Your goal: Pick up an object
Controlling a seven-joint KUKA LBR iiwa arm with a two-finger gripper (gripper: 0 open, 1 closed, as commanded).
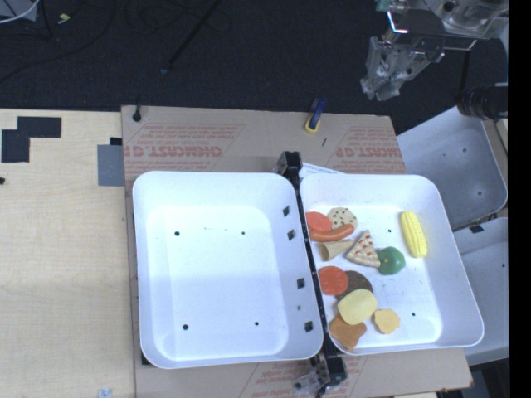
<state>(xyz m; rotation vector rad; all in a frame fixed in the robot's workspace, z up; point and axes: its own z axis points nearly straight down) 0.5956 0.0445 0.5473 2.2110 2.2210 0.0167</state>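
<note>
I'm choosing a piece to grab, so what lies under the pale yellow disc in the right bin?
The pale yellow disc overlaps a dark brown round piece above it and an orange-brown piece below it. How far either runs beneath the disc is covered.

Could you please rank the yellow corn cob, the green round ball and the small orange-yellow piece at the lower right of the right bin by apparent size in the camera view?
1. Yellow corn cob, the largest.
2. Green round ball.
3. Small orange-yellow piece, only slightly smaller than the ball, so that order is unsure.
</note>
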